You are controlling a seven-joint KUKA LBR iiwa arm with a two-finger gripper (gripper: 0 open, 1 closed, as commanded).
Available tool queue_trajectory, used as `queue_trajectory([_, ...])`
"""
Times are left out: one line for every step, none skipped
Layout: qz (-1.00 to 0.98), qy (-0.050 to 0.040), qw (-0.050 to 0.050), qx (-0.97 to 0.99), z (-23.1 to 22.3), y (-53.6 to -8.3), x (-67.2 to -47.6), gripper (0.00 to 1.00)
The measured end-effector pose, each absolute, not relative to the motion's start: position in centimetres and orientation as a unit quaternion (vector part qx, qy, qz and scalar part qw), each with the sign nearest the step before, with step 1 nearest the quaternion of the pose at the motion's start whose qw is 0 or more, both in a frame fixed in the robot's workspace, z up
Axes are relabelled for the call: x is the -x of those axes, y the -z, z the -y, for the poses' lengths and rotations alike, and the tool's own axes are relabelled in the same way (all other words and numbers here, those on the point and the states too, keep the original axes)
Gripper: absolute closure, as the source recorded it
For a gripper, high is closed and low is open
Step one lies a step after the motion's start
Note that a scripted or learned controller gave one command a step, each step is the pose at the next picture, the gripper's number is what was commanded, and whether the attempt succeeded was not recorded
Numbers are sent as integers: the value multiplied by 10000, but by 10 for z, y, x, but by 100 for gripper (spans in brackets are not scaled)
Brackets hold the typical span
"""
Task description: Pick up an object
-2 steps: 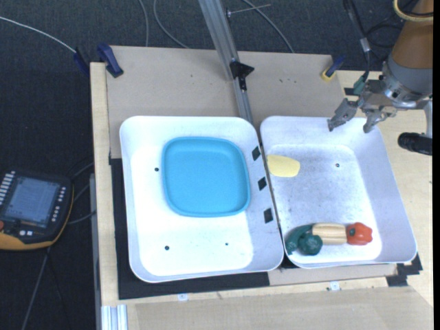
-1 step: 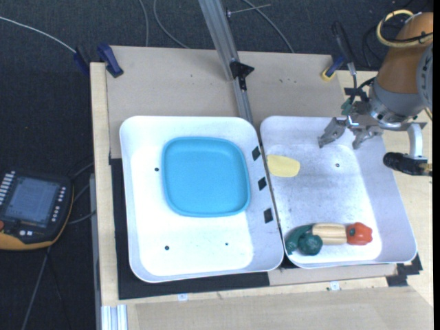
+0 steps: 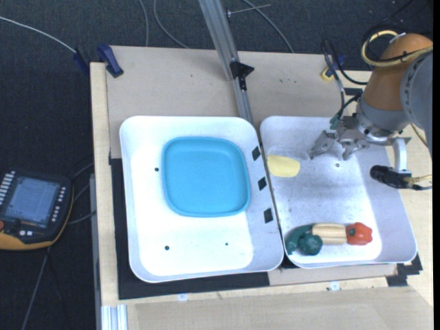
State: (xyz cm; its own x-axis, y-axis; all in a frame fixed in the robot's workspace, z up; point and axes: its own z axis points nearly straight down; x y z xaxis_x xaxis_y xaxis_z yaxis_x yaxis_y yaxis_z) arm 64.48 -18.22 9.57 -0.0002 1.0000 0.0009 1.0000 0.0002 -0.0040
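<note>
My gripper [image 3: 335,151] hovers over the far part of the right bin [image 3: 385,212], its fingers spread open with nothing between them. A pale yellow object [image 3: 283,166] lies to its left, close to the bin's left wall and apart from the fingers. Along the near edge of the same bin lie a dark green object [image 3: 304,242], a tan cylinder [image 3: 328,234] and a red object [image 3: 359,234], in a row and touching.
The left bin [image 3: 144,253] holds a blue square plate [image 3: 206,176]. A metal pole [image 3: 221,26] slants in from the top toward the gap between the bins. Cables lie on the floor beyond the bench, and a pendant [image 3: 31,205] sits at the left.
</note>
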Motion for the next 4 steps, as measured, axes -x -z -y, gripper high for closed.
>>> queue_trajectory([7073, 8, -11, 7069, 182, -110, -647, 100])
queue_trajectory([7074, 18, -27, 7068, 180, -171, -654, 100])
queue_trajectory([7073, 16, -25, 7069, 176, -228, -646, 100])
queue_trajectory([7072, 13, -21, 7070, 176, -274, -647, 100])
